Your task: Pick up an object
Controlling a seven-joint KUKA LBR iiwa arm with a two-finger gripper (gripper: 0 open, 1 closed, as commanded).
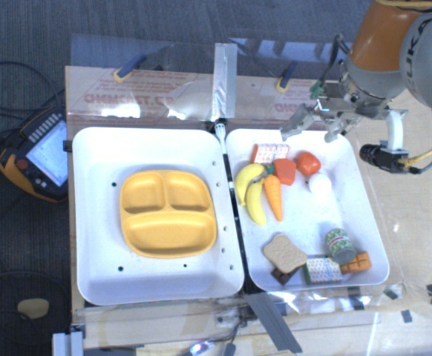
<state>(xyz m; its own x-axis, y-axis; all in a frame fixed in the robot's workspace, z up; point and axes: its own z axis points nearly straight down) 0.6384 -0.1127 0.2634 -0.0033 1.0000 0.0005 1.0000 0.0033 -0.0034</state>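
My gripper point(316, 128) hangs over the far edge of the right bin point(364, 199), its two fingers spread apart with nothing between them. Just below it lie a red tomato point(308, 162), a white egg point(321, 186) and a red-and-white packet point(269, 153). Two yellow bananas point(251, 190) and an orange carrot point(274, 196) lie at the bin's left side. A slice of bread point(283, 253), a green can point(338, 244), a small patterned box point(323, 270) and an orange block point(359, 262) sit along the near edge.
The left bin point(90, 258) holds a yellow divided plate point(168, 213). A clear plastic wall with yellow clips stands behind both bins. A handheld controller point(38, 158) with cables lies on the floor at far left.
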